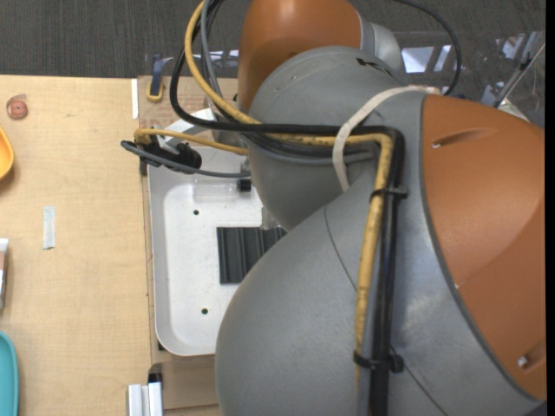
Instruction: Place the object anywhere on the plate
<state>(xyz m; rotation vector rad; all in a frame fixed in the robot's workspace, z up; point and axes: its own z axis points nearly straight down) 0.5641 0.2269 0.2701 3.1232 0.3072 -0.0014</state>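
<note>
My arm's grey and orange body [390,232] fills the middle and right of the camera view and covers most of a white bin [182,258]. On the bin's bare floor lies a dark ribbed rectangular thing [236,254], its right part hidden under the arm. An orange curved edge [3,156] shows at the far left of the wooden bench, and a teal curved edge [7,375] at the lower left; what either one belongs to I cannot tell.
Yellow and black cables [208,133] loop over the arm and across the bin's top edge. The wooden bench top [78,232] at left bears a small grey strip [48,228] and a small red round piece [17,107].
</note>
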